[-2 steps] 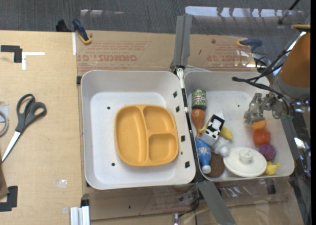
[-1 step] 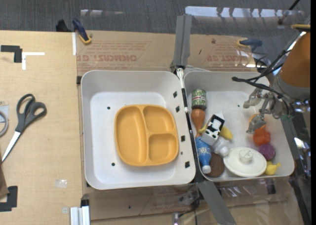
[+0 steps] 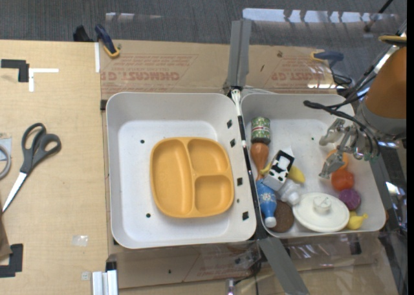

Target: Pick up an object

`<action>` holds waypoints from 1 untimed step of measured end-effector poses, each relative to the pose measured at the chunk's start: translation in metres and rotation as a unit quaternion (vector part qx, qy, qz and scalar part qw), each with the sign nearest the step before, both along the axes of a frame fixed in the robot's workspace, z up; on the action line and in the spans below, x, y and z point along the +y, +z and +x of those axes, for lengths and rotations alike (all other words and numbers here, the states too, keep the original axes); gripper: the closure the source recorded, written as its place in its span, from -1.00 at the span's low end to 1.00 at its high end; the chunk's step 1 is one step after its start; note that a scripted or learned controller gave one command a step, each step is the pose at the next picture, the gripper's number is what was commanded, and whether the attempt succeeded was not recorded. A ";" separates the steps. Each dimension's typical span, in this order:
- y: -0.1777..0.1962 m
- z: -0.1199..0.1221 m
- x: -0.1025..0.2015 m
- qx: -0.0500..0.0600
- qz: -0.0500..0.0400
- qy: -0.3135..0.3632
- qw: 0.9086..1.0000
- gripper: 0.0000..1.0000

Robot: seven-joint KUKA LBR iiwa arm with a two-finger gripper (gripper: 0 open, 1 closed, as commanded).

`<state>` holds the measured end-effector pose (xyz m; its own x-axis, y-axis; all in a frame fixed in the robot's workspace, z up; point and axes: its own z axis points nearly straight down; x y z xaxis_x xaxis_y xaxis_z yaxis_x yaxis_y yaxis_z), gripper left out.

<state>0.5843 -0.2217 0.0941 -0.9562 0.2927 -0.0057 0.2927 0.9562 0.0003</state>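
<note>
The right bin (image 3: 304,114) holds several small things: a green-labelled bottle (image 3: 261,130), an orange carrot (image 3: 259,154), a black-and-white cow toy (image 3: 280,165), a blue bottle (image 3: 266,198), a white round lid (image 3: 321,211), a red-orange ball (image 3: 343,179) and a purple piece (image 3: 350,198). My gripper (image 3: 328,153) hangs over the bin's right side, just above and left of the red-orange ball. Its fingers stand apart and open, and I see nothing held between them.
The left bin (image 3: 123,158) holds a yellow divided plate (image 3: 192,176). A small yellow toy (image 3: 357,221) lies in the right bin's front right corner and a brown piece (image 3: 283,224) by the blue bottle. Scissors (image 3: 32,151) lie on the bench at far left.
</note>
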 end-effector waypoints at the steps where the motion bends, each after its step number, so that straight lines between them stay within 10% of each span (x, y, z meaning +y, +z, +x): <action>1: -0.001 -0.016 0.001 0.001 0.000 -0.012 1.000 -1.00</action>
